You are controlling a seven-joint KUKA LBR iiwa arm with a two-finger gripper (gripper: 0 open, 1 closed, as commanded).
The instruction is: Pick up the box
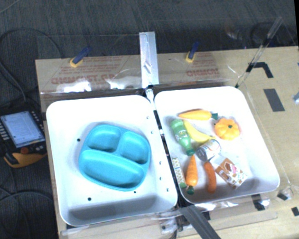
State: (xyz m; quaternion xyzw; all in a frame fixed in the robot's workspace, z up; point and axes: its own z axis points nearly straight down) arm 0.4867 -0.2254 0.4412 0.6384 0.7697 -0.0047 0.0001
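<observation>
So far the pick looks unstarted. From the left: a blue tray (115,156) sits in the left bin (62,152); in the right bin (258,147), the box (230,172) lies near the front, just beside a carrot (211,176). The next move calls for an approach from the right and a descent over the box.

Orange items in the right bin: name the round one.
The small pumpkin near the bin's right wall; the carrots are long and thin.
</observation>
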